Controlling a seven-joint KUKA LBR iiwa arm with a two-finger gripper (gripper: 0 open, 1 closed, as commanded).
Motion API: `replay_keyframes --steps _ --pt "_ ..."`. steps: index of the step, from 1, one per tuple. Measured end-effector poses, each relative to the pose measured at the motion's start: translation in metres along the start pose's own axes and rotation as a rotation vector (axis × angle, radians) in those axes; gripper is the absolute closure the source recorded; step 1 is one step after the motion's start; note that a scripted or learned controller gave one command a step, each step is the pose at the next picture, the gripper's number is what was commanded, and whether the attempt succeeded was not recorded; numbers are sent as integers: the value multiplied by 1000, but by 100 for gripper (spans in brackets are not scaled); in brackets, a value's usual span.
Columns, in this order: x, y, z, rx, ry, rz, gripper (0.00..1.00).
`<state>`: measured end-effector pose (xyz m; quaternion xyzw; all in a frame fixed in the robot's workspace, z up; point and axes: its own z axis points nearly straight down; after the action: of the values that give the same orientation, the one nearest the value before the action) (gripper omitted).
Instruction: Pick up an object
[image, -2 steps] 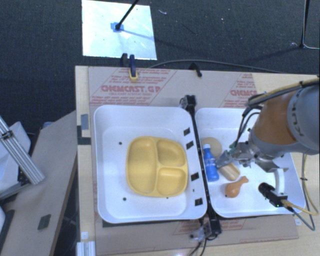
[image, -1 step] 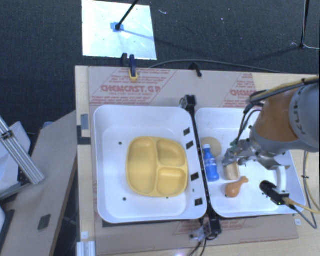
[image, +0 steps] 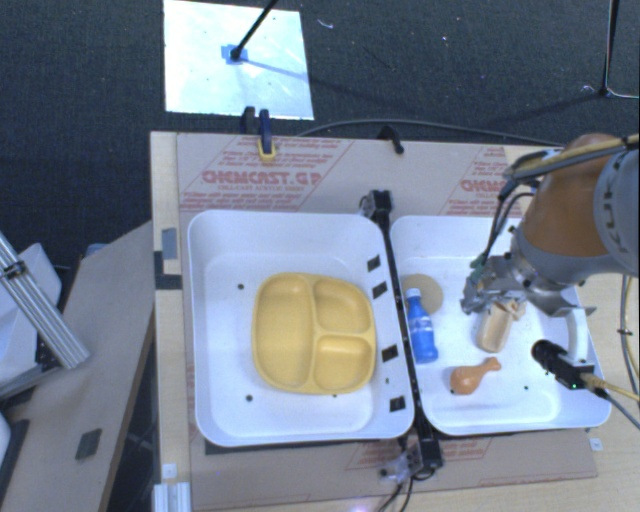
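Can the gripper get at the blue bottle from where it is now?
Probably yes. The blue bottle lies in the right bin against the divider, with open floor between it and the gripper. The nearby divider wall may crowd a finger on that side.

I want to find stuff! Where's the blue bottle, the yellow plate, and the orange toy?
blue bottle (image: 421, 330): camera view, middle of its body.
yellow plate (image: 314, 332): camera view, central divider.
orange toy (image: 466, 378): camera view, its fat end.

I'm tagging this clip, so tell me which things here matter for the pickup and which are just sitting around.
Job:
pincer, over the right bin
tan block right under it
blue bottle
orange drumstick
tan disc

Lying about:
yellow tray in the left bin
clamp at the board's far edge
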<state>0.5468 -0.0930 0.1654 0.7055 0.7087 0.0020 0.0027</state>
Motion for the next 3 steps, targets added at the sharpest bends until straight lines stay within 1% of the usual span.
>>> replay_keyframes --steps 1,2,3 --pt "-1 -6 -60 -1 0 0 100" --pt "-1 -5 -61 4 1 1 100" --pt "45 17 -52 4 2 -4 100"
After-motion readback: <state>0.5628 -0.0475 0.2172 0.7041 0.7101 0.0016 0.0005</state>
